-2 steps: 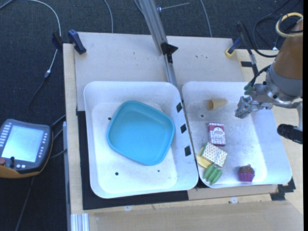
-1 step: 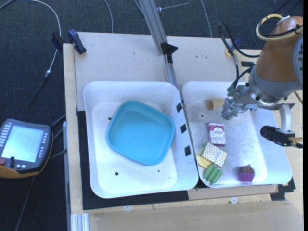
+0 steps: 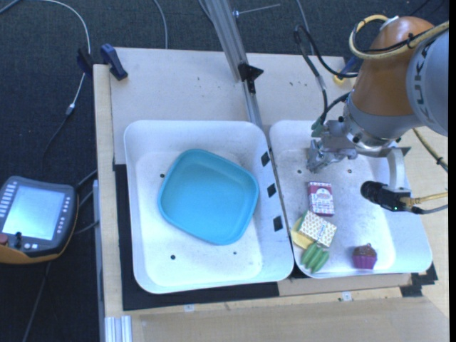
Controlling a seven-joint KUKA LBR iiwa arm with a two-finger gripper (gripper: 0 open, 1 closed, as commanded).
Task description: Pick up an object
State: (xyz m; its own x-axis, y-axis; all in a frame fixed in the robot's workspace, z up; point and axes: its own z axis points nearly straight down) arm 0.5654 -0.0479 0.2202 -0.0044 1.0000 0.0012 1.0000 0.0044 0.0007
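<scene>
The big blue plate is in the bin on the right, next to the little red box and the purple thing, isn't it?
Not quite. The blue plate lies in the left bin, by itself. The red box and the purple thing are in the right bin, as the camera view shows.

The arm [image 3: 399, 70] runs off the picture's right edge and hides the right bin's [image 3: 417, 251] far right corner. The gripper [image 3: 318, 157] fingers are too small to read. The checkered packet [image 3: 317, 228] overlaps a yellow piece [image 3: 300, 239] and green pod [image 3: 314, 258].
</scene>
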